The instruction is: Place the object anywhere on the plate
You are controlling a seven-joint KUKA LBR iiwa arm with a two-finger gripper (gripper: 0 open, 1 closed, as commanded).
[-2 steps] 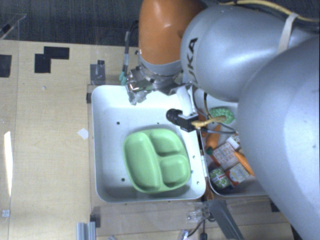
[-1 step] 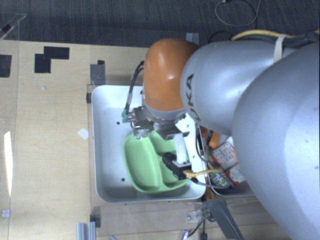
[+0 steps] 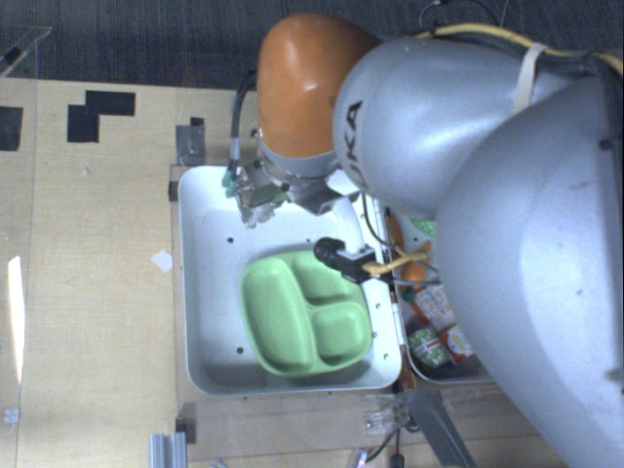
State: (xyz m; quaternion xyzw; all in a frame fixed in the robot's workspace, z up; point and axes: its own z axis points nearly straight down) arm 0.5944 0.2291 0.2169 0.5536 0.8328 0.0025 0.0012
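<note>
Well, from the overhead camera I see the gripper (image 3: 255,201) over the upper left corner of the left bin (image 3: 200,291). It is up and to the left of the green plate (image 3: 292,310) and apart from it. Whether it is clenched or released I cannot tell. Small colourful packets (image 3: 434,325) lie in the right bin (image 3: 429,372), half hidden under the arm (image 3: 468,135) and well apart from the gripper. I cannot tell which of them is the object.

Right bin (image 3: 421,370) mostly behind arm (image 3: 507,164)
</note>
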